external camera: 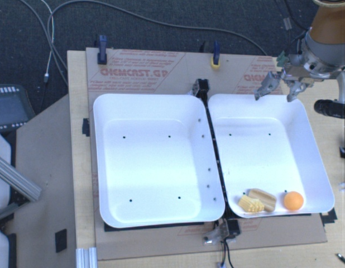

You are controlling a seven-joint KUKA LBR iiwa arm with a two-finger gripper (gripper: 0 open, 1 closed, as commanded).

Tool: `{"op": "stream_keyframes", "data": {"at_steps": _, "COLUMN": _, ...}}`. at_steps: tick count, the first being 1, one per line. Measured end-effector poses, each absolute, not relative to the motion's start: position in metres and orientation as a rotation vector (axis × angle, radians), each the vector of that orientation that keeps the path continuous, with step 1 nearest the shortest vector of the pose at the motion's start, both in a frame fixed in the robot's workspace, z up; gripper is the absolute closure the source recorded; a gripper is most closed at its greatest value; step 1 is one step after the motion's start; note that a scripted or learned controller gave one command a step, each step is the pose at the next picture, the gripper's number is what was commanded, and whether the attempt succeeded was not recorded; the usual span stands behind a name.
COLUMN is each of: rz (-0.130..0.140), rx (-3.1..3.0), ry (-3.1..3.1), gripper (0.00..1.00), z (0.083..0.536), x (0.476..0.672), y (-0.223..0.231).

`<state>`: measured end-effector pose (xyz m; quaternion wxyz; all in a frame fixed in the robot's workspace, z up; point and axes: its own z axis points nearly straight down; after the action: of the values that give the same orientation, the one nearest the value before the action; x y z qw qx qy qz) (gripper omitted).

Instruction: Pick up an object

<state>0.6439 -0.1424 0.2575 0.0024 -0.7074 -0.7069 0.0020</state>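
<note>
Near edge of the right bin: an orange ball, and just left of it a yellow corn piece touching a tan oblong piece. Far edge of the same bin: the gripper, fingers spread open and gripping nothing, well apart from all three objects. No pick has begun; approach, grasp and lift all remain.

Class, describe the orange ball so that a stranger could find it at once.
Start at the right-hand white bin and go to its near edge. Three small things lie there; the orange ball is rightmost, apart from the yellow corn piece and tan roll, and the only round one.
</note>
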Motion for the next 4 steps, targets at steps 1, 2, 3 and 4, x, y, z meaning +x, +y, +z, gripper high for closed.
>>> {"op": "stream_keyframes", "data": {"at_steps": 1, "rz": -0.001, "rx": -2.222, "ry": -2.222, "gripper": 0.00, "z": 0.262, "x": 0.645, "y": -0.142}}
{"op": "stream_keyframes", "data": {"at_steps": 2, "rz": 0.004, "rx": -2.219, "ry": -2.220, "gripper": 0.00, "z": 0.200, "x": 0.643, "y": -0.137}}
{"op": "stream_keyframes", "data": {"at_steps": 3, "rz": 0.003, "rx": -2.219, "ry": -2.220, "gripper": 0.00, "z": 0.156, "x": 0.637, "y": -0.140}}
{"op": "stream_keyframes", "data": {"at_steps": 4, "rz": 0.003, "rx": -2.219, "ry": -2.220, "gripper": 0.00, "z": 0.114, "x": 0.635, "y": -0.136}}
